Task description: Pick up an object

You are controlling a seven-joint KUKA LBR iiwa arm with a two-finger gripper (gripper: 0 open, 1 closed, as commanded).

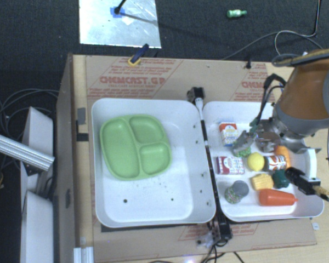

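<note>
My gripper (244,143) hangs low over the right bin (312,207), near its middle. It sits just right of a small white and red carton (228,132) and just above a yellow lemon (255,161). A second red and white carton (229,165) lies below and to the left of it. Close on its right are a small can (277,161) and an orange fruit (283,152). Nothing shows between the gripper's tips from this angle.
The front of the right bin holds an orange carrot (276,198), a yellow block (261,181), a green item (279,178) and a grey round piece (237,190). The left bin (181,201) bears a green divided plate (135,146).
</note>
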